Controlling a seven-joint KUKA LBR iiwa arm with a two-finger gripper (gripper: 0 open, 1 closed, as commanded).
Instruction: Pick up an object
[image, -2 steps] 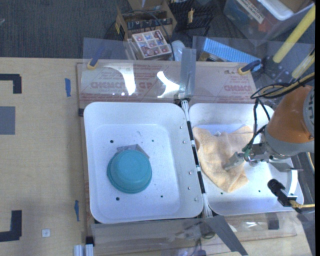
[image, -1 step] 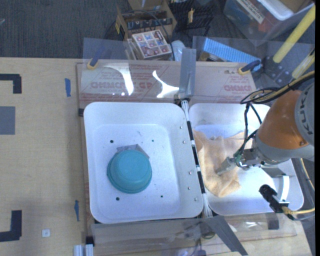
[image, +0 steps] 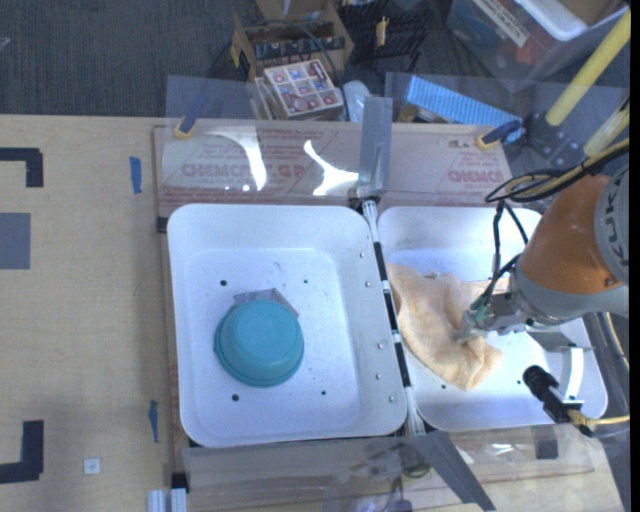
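Pale yellow cloth (image: 432, 318) is the thing to pick; it lies crumpled in the right bin (image: 470, 228), spread from the centre toward the 9 o'clock wall. The gripper (image: 478, 322) sits low at its 3 o'clock edge, touching the fabric or very nearly. You cannot tell from here whether the gripper is spread or closed on a fold; its tip is small, dark and half lost under the wrist, so count no grasp as made.

The risks, as I judge them: soft cloth may slip from a shallow pinch as the arm (image: 570, 255) lifts; a grip on one thin layer may leave the rest dragging against the bin wall at 9 o'clock; pressing too deep could jam the tip on the bin floor.

The teal bowl (image: 260, 343) sits in the left bin (image: 200, 240), toward 7 o'clock of its centre, seemingly mouth down; it is well apart and no hazard. A grey scrap (image: 262, 298) shows at its 12 o'clock rim; what it is, you cannot make out. The arm covers the right bin's 3 o'clock side.
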